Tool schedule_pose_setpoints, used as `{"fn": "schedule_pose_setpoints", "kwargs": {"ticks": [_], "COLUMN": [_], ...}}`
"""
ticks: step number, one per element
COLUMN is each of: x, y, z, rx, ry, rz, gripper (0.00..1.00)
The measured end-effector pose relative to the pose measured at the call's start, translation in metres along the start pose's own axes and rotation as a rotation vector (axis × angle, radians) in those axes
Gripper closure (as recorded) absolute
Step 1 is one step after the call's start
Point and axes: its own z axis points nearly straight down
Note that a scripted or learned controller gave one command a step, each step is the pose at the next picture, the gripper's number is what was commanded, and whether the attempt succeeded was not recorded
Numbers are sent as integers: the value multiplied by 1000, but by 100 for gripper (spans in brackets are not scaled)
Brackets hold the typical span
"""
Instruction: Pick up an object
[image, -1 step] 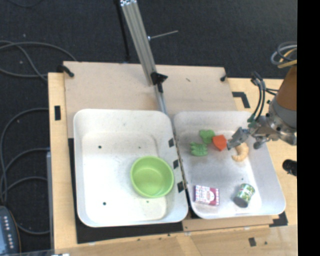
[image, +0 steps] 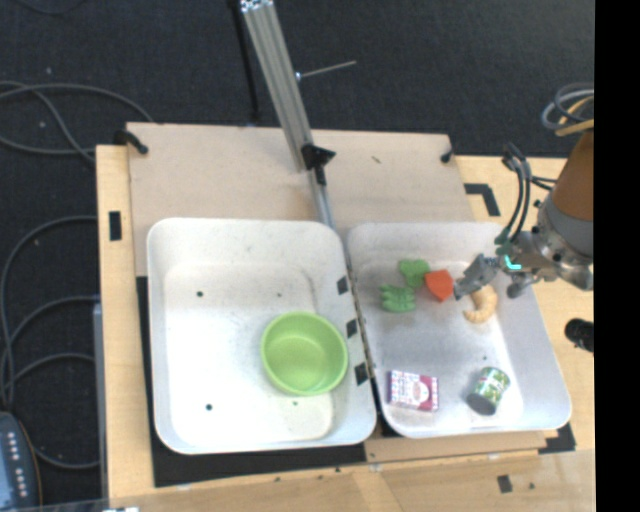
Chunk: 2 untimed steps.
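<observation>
Nearest the camera, the green bowl sat in the left bin. At 3 o'clock, the end effector hovered spread over the tan object, gripping nothing. Risk: closing off-centre could nudge it against the orange block.

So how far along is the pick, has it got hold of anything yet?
Nothing looks lifted yet. The pincer is low over the right bin, between the orange-red block and the tan curved piece, with nothing visibly between its fingers. The green pieces, pink packet, small can and green bowl all lie in the bins. Grasping and lifting are left.
</observation>
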Motion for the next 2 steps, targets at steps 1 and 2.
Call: {"fn": "schedule_pose_setpoints", "kwargs": {"ticks": [1,2], "x": [0,1], "y": [-2,-3], "z": [42,105], "rx": [5,7], "ry": [-2,-1], "rz": [3,4], "gripper": [0,0]}}
